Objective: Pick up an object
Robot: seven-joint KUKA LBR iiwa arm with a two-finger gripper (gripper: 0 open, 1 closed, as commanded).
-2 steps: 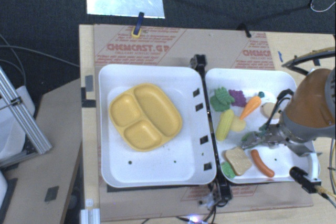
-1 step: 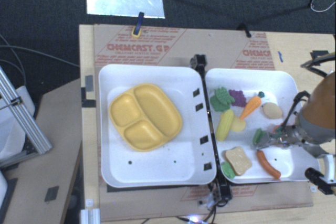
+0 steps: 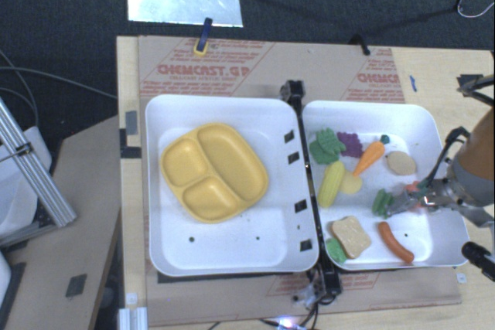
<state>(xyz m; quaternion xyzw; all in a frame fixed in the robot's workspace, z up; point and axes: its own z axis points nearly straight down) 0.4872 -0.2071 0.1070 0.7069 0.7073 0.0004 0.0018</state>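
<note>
Though small and light, the dark green toy vegetable [image 3: 381,202] in the right bin [image 3: 429,120], between the corn [image 3: 332,182] and the sausage [image 3: 395,241], looks like hard, slick plastic, so a pinch across its narrow middle seems safest. The gripper [image 3: 404,202] sits just beside it; whether its jaws are spread I cannot tell.

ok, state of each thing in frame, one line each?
gripper: low in the right bin, beside the green vegetable
green vegetable: lying at the gripper's tip
yellow plate: flat in the left bin
corn: lying flat
carrot: lying at a slant
sausage: lying flat
bread slice: lying flat
right bin: holds the food
</note>
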